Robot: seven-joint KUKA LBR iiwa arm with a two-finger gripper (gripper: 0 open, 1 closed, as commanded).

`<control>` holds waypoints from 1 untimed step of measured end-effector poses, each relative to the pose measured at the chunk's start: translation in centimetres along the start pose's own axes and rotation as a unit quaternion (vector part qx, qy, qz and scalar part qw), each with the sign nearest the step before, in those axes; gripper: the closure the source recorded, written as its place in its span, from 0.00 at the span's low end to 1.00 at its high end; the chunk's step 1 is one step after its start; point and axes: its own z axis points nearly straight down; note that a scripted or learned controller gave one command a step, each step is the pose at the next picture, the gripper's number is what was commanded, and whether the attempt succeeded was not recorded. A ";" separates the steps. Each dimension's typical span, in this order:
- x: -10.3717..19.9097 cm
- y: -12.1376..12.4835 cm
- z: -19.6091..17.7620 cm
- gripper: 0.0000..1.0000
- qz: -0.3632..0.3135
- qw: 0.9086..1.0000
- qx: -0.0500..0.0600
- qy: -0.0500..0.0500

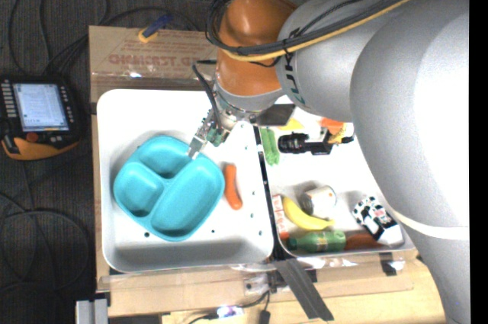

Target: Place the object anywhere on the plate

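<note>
A blue plate (169,193) with divided sections lies in the left bin (122,113). An orange carrot (232,186) lies on the bin floor just right of the plate, touching or nearly touching its rim. My gripper (200,141) hangs over the plate's upper right rim, pointing down and to the left, above and left of the carrot. I see nothing held at its tip. The arm's orange band (252,25) and grey body cover the upper part of the right bin.
The right bin (335,162) holds a banana (303,215), a green bottle-like item (316,241), a white and grey object (319,199), a black-and-white toy (372,214), a green stick (269,145) and a black tool (305,143). A tablet (36,107) lies at left.
</note>
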 end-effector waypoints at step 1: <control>8.6 -2.5 3.8 1.00 -0.162 0.987 0.001 0.001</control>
